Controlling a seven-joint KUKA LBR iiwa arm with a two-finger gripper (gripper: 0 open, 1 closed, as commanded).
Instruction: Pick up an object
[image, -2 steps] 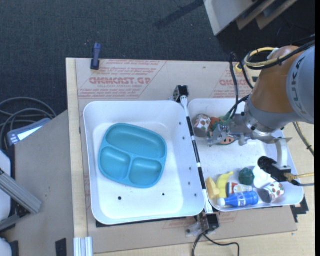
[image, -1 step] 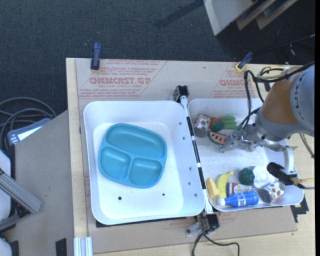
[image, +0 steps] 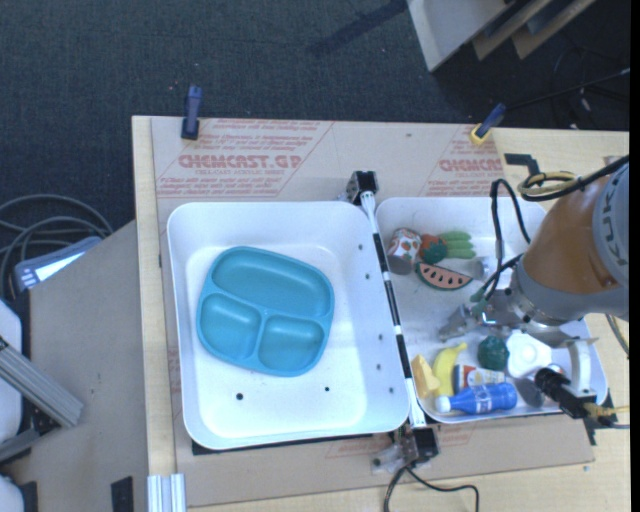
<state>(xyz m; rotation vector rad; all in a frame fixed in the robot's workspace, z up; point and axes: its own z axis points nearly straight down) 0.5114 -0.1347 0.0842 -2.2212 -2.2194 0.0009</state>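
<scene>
Green ball (image: 491, 352) sits under gripper (image: 480, 325) in right bin (image: 400, 215) | finger state: cannot tell | arm low, likely lined up to grab it | blue tray (image: 265, 310) untouched in left bin (image: 185, 300)

A: What occupies the left bin (image: 190, 300)?
B: A blue divided tray (image: 265, 310), lying flat.
A: And the tabletop (image: 250, 160)?
B: A blue clamp (image: 191, 110) and a yellow clamp (image: 487, 124) sit along its far edge.

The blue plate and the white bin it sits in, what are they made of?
The blue plate looks like smooth matte plastic: one even colour, moulded rounded compartments. The white bin seems glossy plastic too, going by its soft rounded rim, though I can't be sure.
</scene>
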